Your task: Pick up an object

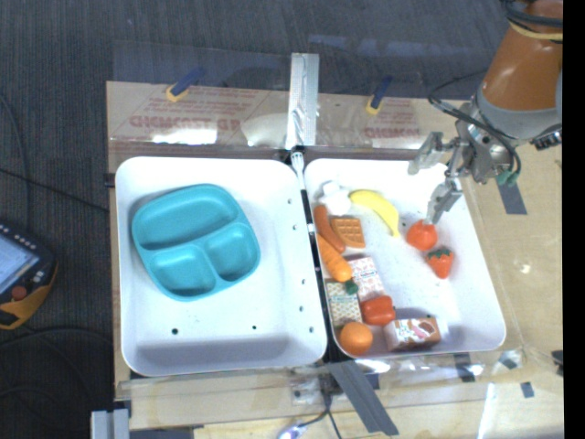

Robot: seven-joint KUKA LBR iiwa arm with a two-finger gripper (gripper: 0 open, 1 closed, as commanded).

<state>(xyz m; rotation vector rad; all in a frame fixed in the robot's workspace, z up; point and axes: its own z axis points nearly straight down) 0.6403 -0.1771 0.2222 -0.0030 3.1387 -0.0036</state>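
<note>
So the tool [437, 183] is hanging over the right bin [475, 273] with its fingers spread open and nothing in them, one fingertip just above the little red tomato [420, 235]. Looks like the approach step to me. Next it'd need to drop down around that tomato, which sits just right of the banana [379, 208], and close.

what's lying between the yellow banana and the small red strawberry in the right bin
In the camera view, a round red-orange tomato sits between the yellow banana and the small red strawberry, on the white floor of the right bin.
</note>
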